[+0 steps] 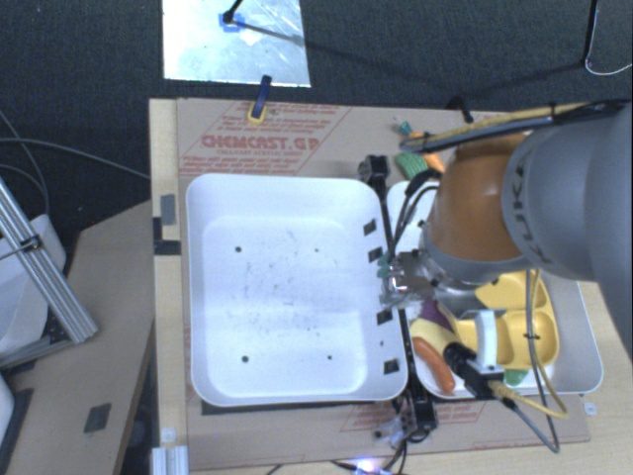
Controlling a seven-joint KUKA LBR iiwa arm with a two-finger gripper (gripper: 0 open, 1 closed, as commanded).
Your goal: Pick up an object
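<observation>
The grey arm (554,196) hangs over the right bin (590,369) and covers most of it, so I cannot tell if the gripper (410,287) is open or closed. At the lower right of the frame, an orange object (432,362) and a yellow object (514,315) lie in this bin, partly under the arm.

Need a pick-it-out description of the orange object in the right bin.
Find the right white bin, under the arm. In its lower-left corner in the camera view lies the orange object: a slim, carrot-like stick, unlike the bulky yellow object beside it.
</observation>
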